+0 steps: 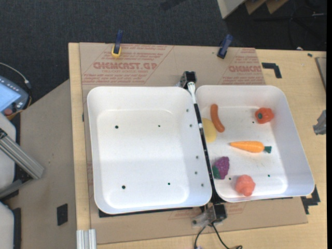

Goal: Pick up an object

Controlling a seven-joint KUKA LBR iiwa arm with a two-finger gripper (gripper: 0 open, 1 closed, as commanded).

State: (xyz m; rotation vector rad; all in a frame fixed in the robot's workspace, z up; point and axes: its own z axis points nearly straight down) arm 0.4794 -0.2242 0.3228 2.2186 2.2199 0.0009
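two bins: the left bin (140, 149) sits beside the right bin (282, 139), their inner walls touching along a dark strip.
yellow piece: a pale yellow toy (209, 130) just inside the right bin's left wall; looks smooth and rounded, likely to slide out of a pinch.
sausage: an orange-brown toy sausage (217, 118) lying at a slant, touching the yellow piece; thin, so best taken across its middle.
grapes: a purple bunch (221, 167) near the front left corner; bumpy, probably light hollow plastic, close to the wall.
pink piece: a lumpy pink toy (245, 184) at the front edge, just right of the grapes.
carrot: an orange carrot (248, 147) with a green stub, lying apart from the rest; to my eye the easiest take, stiff and light, pinched across its thick half.
tomato: a red-orange toy tomato (264, 115) toward the back right; round and slick.
gripper: from here i cannot tell how its fingers stand.
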